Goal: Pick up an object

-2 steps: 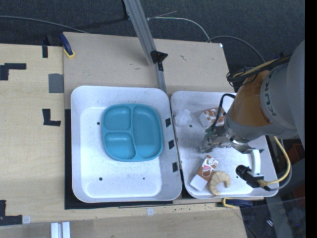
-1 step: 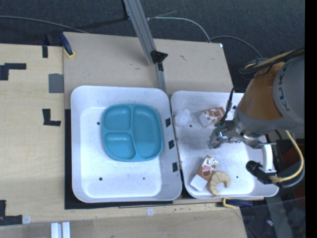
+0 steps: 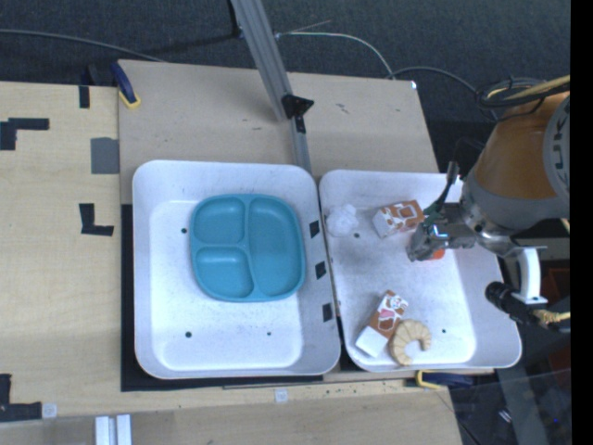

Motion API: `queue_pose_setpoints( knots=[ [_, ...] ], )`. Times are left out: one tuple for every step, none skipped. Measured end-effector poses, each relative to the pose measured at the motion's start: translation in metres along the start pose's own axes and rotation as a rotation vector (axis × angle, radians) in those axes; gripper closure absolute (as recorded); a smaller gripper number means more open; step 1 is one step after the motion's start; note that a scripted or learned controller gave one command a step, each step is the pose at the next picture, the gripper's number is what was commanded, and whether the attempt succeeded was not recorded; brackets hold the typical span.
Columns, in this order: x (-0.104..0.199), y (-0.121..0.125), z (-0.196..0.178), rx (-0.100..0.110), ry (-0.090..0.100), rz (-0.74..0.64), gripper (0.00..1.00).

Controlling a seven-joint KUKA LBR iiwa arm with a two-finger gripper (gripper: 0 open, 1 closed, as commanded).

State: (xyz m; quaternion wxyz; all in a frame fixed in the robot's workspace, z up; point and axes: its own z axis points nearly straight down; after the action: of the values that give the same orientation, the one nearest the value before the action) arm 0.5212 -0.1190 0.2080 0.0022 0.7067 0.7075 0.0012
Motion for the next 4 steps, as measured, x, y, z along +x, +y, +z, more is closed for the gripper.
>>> queue_pose_setpoints(
  knots=[
    [0.007,-0.002,-0.06,-0.001,0.0,-0.001,1.0],
    [0.05,0.02,-0.058,0.005,0.003,-0.005,1.0],
    [0.105,0.036,-0.037,0.008,0.002,-0.006,1.0],
    [0.154,0.059,-0.039,0.005,0.003,-0.006,1.0]
  ],
)
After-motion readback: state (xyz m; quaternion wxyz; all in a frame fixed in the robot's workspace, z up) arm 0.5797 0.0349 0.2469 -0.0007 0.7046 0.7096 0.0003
